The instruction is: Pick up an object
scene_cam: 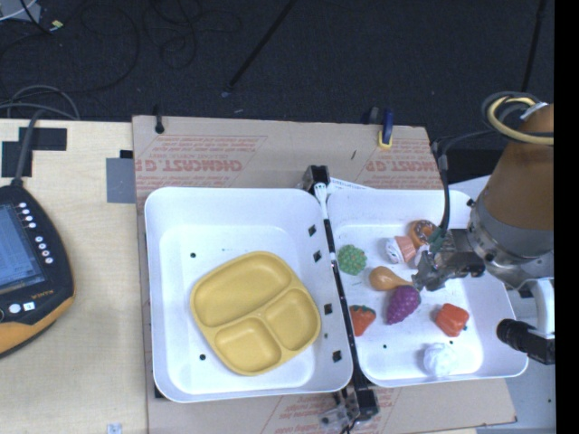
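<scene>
Two white bins side by side: left bin [172, 242] with a yellow divided tray [255, 312]; right bin [380, 208] scattered with toy food. Grey arm [525, 197] in from the right, gripper [425, 274] low over the right bin, just above the purple grapes [403, 304] and beside an orange pear-shaped piece [387, 278]. Finger spacing impossible to tell; nothing visibly held. Nearby: green broccoli [351, 259], red strawberry [362, 318], red pepper [451, 318], white lump [438, 359].

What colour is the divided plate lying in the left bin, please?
Yellow: the divided plate shows plainly in the camera view.
</scene>
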